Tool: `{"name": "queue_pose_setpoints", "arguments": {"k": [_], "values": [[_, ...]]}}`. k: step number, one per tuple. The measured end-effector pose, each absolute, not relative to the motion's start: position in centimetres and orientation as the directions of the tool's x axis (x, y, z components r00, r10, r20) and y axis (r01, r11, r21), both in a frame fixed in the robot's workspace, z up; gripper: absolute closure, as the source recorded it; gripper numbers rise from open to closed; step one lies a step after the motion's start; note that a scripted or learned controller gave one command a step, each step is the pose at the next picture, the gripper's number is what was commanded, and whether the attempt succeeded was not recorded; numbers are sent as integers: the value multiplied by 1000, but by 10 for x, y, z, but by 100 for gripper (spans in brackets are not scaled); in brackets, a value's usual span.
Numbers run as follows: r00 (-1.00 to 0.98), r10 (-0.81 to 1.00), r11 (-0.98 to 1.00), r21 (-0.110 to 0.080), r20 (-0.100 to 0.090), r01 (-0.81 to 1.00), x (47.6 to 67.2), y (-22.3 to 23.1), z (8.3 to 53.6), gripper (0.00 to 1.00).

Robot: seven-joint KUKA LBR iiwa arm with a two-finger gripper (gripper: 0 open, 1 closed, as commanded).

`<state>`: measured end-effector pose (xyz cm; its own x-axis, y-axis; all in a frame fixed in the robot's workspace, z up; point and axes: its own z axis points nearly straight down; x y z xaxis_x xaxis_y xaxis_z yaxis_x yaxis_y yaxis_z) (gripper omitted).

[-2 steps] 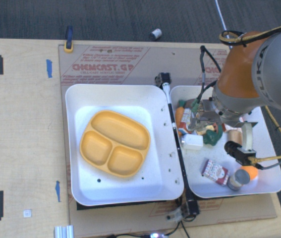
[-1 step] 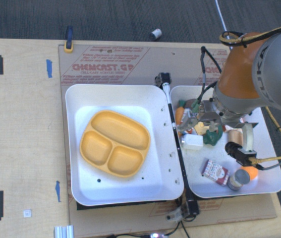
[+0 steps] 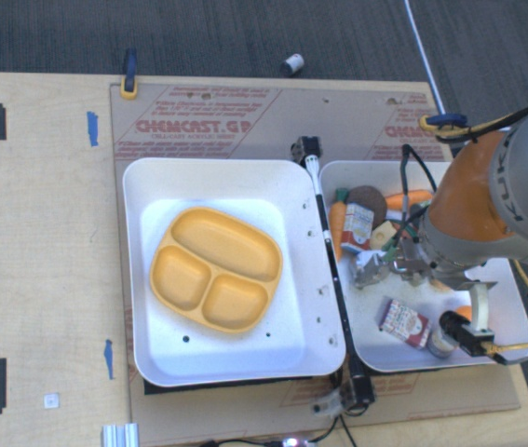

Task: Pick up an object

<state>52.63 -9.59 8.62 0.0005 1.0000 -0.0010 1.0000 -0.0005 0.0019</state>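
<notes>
My gripper (image 3: 372,268) hangs low in the right bin (image 3: 515,329), over its left middle, below the arm's orange band. Just beyond it lies a cluster: an orange carrot-shaped piece (image 3: 337,227), a small packet with a white and red label (image 3: 358,223), a brown round thing (image 3: 368,197), a pale yellow piece (image 3: 385,234) and an orange stick (image 3: 406,197). A red and white packet (image 3: 401,322) lies flat nearer the front, a little below and to the right of the gripper. Nothing is visibly held.
The left bin (image 3: 142,250) holds a yellow three-section plate (image 3: 215,268). A black bar (image 3: 329,259) runs between the two bins. Cardboard lies under both bins, with clamps at its far corners. The arm's body covers the right bin's right half.
</notes>
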Motion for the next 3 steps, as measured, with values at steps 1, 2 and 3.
{"name": "queue_pose_setpoints", "arguments": {"k": [1, 2, 3], "values": [[0, 1000, 0, 7, -2, 1000, 528, -96, 97, 100], [1, 1000, -1, 6, -2, 1000, 528, -96, 97, 0], [0, 1000, 0, 9, -3, 1000, 528, -96, 107, 100]]}}
